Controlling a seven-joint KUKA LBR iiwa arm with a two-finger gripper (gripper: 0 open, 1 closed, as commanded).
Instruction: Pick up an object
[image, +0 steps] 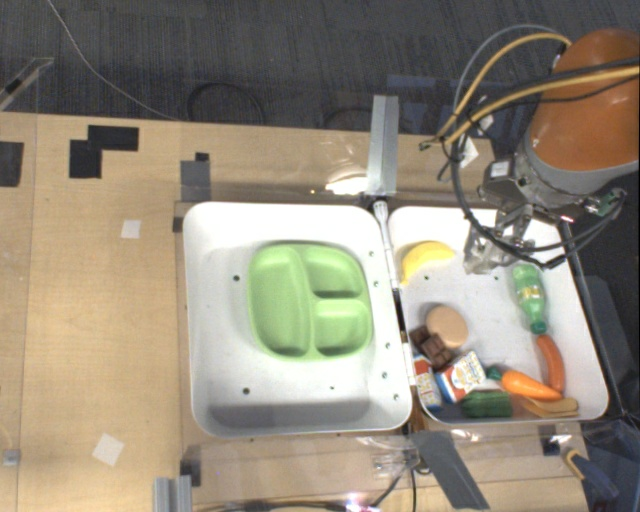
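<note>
So two white bins are set side by side on the bench, and the split looks deliberate: the left bin (205, 300) is taken up by a green divided tray (308, 298) lying flat in the middle, while all the small pickable stuff is piled in the right bin (580, 300). Most of that clutter is bunched along the near edge and corner, probably just where it was dumped: a carrot (528, 384), a dark green block (486, 403), a small carton (462, 375), a brown round piece (446, 324) with something dark tucked just beside it, and an orange-red sausage-shaped thing (549, 360) along the right wall. A yellow lemon-like object (427, 258) is sat alone at the far left corner, and a green bottle (528, 294) is lying near the right wall. The gripper (497, 245) is hung over the far part of the right bin, between the yellow object and the bottle, on bare floor rather than over either one. Whether it's spread or closed can't be told, the metal bits are too blurred together and the arm's orange band (590, 60) is crowding the view. Nothing can be seen held. The bottle is judged the nearest candidate, but a sideways shift would be needed first, or bare plastic gets grabbed.
</note>
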